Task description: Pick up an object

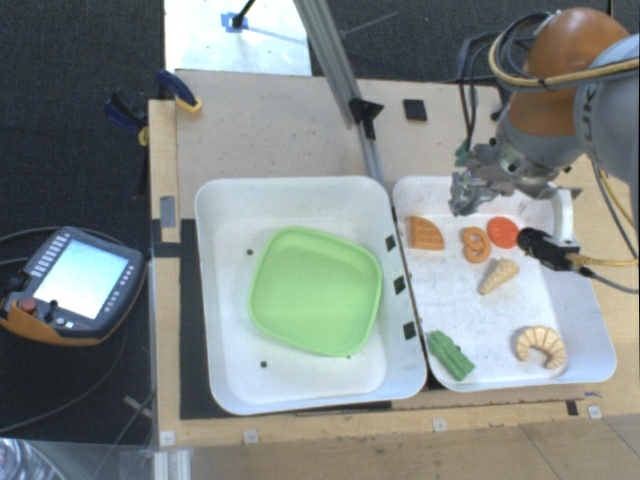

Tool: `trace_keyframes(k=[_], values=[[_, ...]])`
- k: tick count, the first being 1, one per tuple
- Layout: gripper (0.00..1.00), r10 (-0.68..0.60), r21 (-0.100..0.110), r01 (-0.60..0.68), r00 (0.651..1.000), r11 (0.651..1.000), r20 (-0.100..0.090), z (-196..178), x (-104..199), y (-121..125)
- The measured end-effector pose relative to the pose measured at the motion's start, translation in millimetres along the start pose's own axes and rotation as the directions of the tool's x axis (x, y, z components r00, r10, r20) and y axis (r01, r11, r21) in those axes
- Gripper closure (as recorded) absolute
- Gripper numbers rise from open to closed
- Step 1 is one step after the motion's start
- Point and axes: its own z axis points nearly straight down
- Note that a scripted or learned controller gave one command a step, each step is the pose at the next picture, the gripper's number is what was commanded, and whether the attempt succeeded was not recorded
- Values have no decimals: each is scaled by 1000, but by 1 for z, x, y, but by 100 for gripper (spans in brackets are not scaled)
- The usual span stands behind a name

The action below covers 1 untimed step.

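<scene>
- Counter (270,138): tan board, scuffed and speckled, w/ two small black squares near its far edge; dark carpet floor (60,68) all round.
- Blue clamps (180,90) grip the counter's far-left corner.
- Slanted metal pole (325,38) comes down to the counter just behind the gap btwn the bins; white panel (230,28) on the floor behind it.
- Teach pendant (70,286) w/ lit screen lies on the floor, left of the counter.
- Left bin (215,208): holds a light-green square plate (315,290), roughly centred.
- Right bin (470,313): orange wedge (426,234) near far-left, orange ring (476,244) beside it, red round piece (503,232) just behind the ring, pale cone (498,275) mid-bin, croissant (540,346) at near-right, green block (450,354) at near-left.
- End effector (468,200): over the far-left part of the right bin, just behind the wedge and ring; can't tell how wide it stands from this angle, and whether it touches anything isn't clear.
</scene>
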Motion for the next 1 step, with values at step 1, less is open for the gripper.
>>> trace_keyframes(k=[1], values=[[100,-2,0,2,1000,1000,-1,-13,49,-27]])
